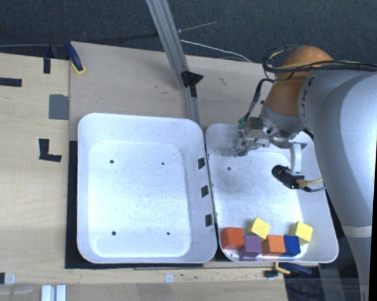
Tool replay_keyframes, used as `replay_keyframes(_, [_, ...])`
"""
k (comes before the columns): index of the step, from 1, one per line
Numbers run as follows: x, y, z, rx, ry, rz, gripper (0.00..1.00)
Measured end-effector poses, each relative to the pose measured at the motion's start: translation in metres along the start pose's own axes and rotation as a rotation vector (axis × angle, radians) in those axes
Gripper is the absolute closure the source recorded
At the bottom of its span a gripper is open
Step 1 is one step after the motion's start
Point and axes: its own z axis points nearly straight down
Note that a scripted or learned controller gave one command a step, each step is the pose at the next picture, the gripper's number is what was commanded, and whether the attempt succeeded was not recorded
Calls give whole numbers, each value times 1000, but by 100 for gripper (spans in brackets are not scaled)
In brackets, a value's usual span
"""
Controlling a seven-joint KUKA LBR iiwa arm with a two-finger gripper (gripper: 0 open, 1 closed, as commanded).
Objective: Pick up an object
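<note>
Blocks: six small cubes clustered at the near end of the right bin (312, 215); an orange block (233, 237), a purple block (253, 245), a second orange block (274, 245) and a blue block (291, 246) form a touching row, with two yellow blocks (260, 228) (303, 232) just behind them. Hard-edged, matte, uniformly coloured.
Right bin: shallow white tray, rounded corners, smooth moulded surface with fine dark speckling.
Left bin (91, 172): same white moulded form, alongside the right bin.
Gripper (243, 145): low at the far left corner of the right bin, well apart from the blocks. Finger opening cannot be determined; nothing is visibly held.
Arm (344, 111): smooth grey casing, orange band above the wrist.
Risk 1: a closure at the present position would probably grasp nothing, since no block lies there.
Risk 2: contact with the bin wall, caused by the corner position.
Risk 3: tight block packing may cause a finger to land on a neighbouring cube.
</note>
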Motion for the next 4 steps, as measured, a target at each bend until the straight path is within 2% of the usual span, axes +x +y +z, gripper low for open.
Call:
replay_keyframes(1, [0,0,-9,1,-1,-1,100])
replay_keyframes(2, [-5,-11,-106,-9,0,3,100])
replay_keyframes(3, [50,-50,-116,0,3,-1,100])
replay_keyframes(4, [58,-44,-95,0,2,3,100])
